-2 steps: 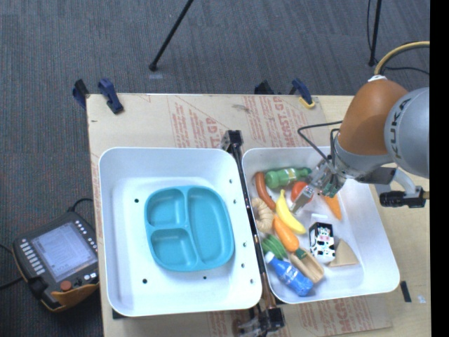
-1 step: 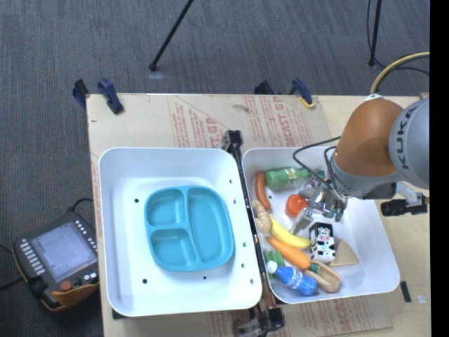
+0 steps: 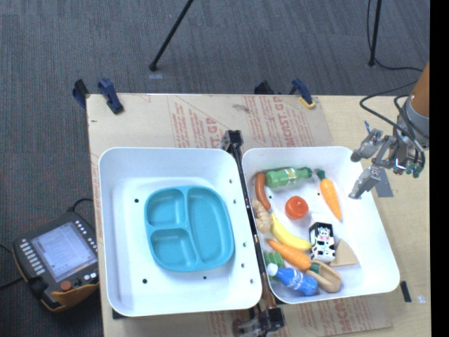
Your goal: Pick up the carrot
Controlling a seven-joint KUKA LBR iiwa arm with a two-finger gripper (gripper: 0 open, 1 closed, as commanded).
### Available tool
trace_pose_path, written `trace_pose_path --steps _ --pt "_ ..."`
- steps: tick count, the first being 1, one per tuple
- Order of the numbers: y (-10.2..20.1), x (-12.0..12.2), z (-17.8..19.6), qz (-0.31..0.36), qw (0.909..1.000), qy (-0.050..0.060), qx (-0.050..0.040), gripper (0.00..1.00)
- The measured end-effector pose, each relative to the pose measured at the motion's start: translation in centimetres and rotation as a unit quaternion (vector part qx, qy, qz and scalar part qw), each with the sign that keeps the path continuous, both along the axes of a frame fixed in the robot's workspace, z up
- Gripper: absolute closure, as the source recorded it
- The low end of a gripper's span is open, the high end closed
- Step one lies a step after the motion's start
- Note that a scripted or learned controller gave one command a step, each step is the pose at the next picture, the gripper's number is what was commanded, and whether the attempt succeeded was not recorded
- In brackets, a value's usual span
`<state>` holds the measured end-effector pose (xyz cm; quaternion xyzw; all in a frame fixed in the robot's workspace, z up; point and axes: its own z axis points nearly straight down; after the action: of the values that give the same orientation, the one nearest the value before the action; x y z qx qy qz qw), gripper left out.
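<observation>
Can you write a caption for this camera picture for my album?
Open pincer hovers beside the carrot in the toy-food bin.

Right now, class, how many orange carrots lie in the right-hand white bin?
2. One orange carrot with a green top lies near the far right side; another orange carrot lies lower, beside the yellow banana. Clutter may hide more.

One fixed camera — high above the bench — looks down slantwise.

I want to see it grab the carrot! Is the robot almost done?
Not yet. The orange toy carrot with a green top lies in the right white bin, untouched. The two-finger gripper hovers open over the bin's right edge, holding nothing. Reaching, gripping and lifting all remain.
</observation>
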<state>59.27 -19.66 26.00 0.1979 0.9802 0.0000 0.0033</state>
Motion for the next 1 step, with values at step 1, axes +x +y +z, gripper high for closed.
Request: trace_pose_path --steps 1 --pt "3.06 2.26 -11.99 0.029 0.9996 0.004 0.0016 0.00"
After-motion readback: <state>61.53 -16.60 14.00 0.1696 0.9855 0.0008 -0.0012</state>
